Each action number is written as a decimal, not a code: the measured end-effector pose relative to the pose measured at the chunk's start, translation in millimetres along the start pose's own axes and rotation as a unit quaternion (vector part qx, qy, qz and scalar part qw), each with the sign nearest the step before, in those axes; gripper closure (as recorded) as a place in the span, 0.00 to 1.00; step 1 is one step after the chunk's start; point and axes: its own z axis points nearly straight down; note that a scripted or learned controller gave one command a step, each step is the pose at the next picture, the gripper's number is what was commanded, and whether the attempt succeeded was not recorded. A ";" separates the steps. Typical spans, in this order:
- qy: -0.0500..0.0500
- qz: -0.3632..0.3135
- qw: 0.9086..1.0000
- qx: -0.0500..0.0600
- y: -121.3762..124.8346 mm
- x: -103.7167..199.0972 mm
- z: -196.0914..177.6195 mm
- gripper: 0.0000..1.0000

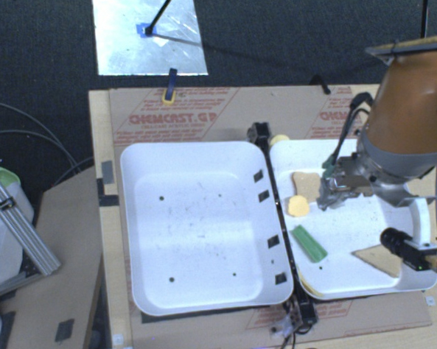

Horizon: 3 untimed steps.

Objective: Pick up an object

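Closest to the camera, the left bin (200, 230) holds nothing I can make out. Over the right bin (343, 273) the gripper (330, 193) hangs just above a yellow block (299, 206) and tan piece (305, 181); whether it's clenched or released, I can't tell. It looks mid-descent, probably needing to settle on one. Nearby lie a green stick (309, 243) and brown wedge (377, 258).

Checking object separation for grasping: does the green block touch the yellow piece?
Apart. The camera view shows bare white bin floor between the green block and the yellow piece.
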 end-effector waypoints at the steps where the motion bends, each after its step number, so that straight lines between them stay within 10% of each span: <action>1: 0.001 -0.006 1.000 0.001 -0.9 57.2 20.3 1.00; 2: 0.002 -0.006 1.000 -0.003 0.1 108.2 -52.0 1.00; 3: 0.001 0.000 1.000 -0.006 0.5 58.1 -139.6 1.00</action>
